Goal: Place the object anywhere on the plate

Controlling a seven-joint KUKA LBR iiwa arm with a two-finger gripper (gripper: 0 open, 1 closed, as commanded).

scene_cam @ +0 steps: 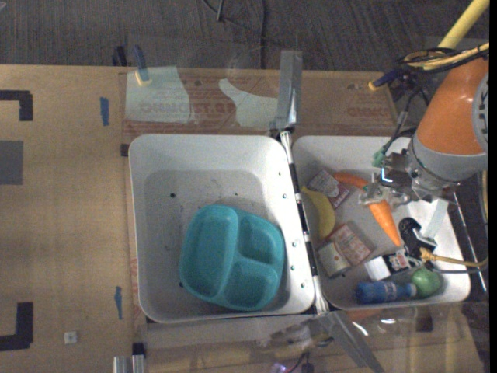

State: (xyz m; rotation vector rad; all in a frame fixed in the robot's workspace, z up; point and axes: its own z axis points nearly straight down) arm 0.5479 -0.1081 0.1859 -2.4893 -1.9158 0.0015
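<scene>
Carrot (382, 217) lies just below the gripper (390, 190), whose opening I cannot tell, apparently poised to pick it; the teal plate (233, 257) waits well to its left.

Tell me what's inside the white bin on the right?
The right bin holds toy food: a banana, a carrot, a blue bottle, a green ball and small packets. The arm covers one corner.

Teal plate (233, 259) lies in left bin (151, 162).
</scene>
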